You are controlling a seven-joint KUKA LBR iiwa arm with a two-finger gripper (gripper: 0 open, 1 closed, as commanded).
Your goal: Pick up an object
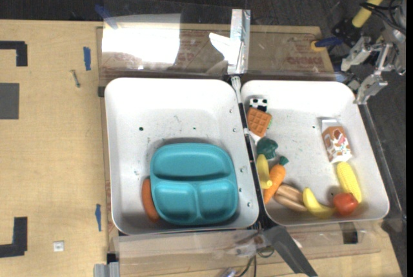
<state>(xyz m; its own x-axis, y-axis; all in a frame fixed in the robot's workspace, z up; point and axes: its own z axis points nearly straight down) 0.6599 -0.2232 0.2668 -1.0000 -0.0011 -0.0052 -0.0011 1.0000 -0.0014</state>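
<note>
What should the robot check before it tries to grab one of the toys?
1. Toys within the right bin: ok. Banana, tomato, carrot and waffle all lie inside.
2. Hand above a toy: not ok. It sits at the bin's far right corner, by the rim.
3. Hand open: cannot tell, too small and blurred.
4. Hand free of any toy: ok, nothing shows between its tips.
5. Room around the target: not ok along the near wall, where toys crowd together; the snack packet lies more apart.
6. Teal tray out of the way: ok, it sits in the left bin.
</note>
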